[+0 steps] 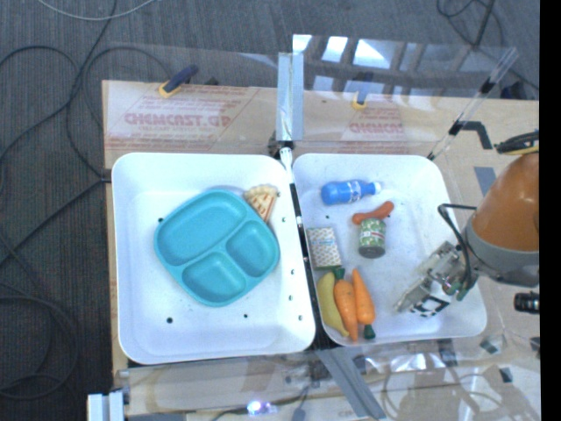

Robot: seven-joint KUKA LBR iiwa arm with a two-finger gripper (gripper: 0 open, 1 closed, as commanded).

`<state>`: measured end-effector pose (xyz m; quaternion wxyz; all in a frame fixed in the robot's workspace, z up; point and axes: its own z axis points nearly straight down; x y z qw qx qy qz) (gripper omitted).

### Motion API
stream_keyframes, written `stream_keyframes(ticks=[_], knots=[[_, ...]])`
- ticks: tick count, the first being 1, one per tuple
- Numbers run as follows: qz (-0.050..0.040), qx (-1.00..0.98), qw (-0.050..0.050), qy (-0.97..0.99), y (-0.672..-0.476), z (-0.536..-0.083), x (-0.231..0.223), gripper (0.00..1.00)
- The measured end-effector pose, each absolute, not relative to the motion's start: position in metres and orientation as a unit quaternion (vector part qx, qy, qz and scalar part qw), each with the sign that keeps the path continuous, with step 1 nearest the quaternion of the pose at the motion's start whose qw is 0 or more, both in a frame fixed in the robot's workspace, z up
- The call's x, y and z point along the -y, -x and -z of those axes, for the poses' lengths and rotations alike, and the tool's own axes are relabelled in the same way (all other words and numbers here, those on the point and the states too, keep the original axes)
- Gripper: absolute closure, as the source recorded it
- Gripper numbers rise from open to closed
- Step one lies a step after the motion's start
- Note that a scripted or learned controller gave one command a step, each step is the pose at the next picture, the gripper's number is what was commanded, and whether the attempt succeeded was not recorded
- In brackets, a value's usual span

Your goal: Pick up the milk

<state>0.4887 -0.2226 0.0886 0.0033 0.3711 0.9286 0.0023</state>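
Observation:
The milk is a blue bottle with a white cap. It lies on its side near the back of the right bin, cap pointing right. My gripper hangs low over the front right part of that bin, well to the right of and nearer than the bottle, with the grey arm and its orange band behind it. Nothing shows in the gripper.
In the right bin lie an orange sausage, a green can, a checkered packet, a banana and two carrots. The left bin bears a blue divided plate and a waffle wedge.

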Motion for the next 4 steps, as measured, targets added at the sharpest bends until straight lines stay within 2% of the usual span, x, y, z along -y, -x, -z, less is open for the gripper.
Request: stream_keyframes(ticks=[1, 2, 3, 4], knots=[[-0.0043, -0.929, 0.006, -0.371, -0.492, -0.097, 0.222, 1.0], [0.0007, -0.951, -0.002, -0.311, -0.504, -0.1, 0.222, 1.0], [-0.0003, -0.922, -0.002, -0.387, -0.502, -0.192, 0.141, 1.0], [-0.0005, -0.922, -0.002, -0.387, -0.502, -0.192, 0.141, 0.0]])
